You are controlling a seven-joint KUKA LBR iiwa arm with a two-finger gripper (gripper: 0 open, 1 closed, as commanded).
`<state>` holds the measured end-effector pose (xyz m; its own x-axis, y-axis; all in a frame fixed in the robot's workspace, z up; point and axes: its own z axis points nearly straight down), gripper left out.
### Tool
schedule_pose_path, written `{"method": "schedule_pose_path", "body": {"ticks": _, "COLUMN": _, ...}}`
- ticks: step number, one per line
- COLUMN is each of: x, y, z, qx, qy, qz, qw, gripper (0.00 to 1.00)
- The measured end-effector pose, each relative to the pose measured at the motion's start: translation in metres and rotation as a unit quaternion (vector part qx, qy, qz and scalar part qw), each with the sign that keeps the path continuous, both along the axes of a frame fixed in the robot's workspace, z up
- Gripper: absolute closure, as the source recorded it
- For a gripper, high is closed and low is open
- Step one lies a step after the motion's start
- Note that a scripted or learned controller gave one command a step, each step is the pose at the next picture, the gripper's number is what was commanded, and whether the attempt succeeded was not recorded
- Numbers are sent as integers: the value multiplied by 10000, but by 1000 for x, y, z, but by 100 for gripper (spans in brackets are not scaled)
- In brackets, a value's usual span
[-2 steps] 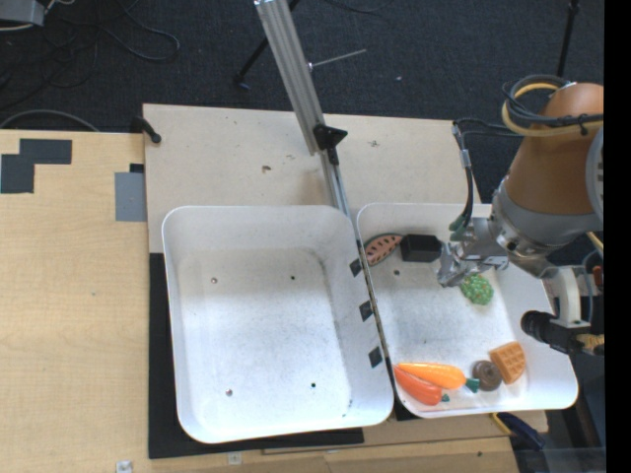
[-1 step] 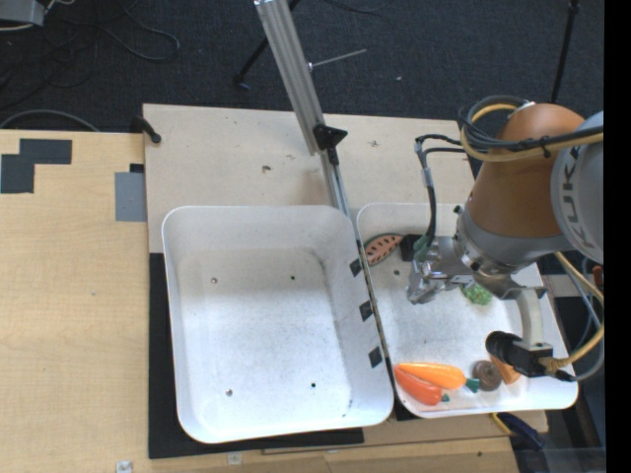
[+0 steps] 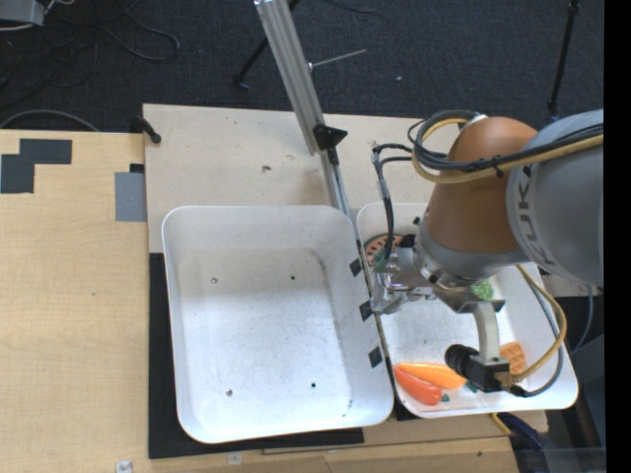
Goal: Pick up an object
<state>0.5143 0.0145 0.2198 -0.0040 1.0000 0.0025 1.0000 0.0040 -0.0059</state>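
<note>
Orange-and-red carrot-shaped toy lies by the right white plastic bin's front edge. The gripper hangs near its left edge, open or closed unclear.

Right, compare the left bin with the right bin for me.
The left bin shows bare floor with a few dark specks; the right bin holds an orange-and-red item. The left bin lies open to view; the arm hangs over the right bin, hiding much of it. Both are shallow, white, round-cornered.
</note>
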Motion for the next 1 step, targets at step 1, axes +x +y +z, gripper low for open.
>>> {"method": "schedule_pose_path", "body": {"ticks": 1, "x": -12, "y": 46, "z": 14, "qx": -6, "qy": -16, "qz": -2, "qw": 10000, "gripper": 100}}
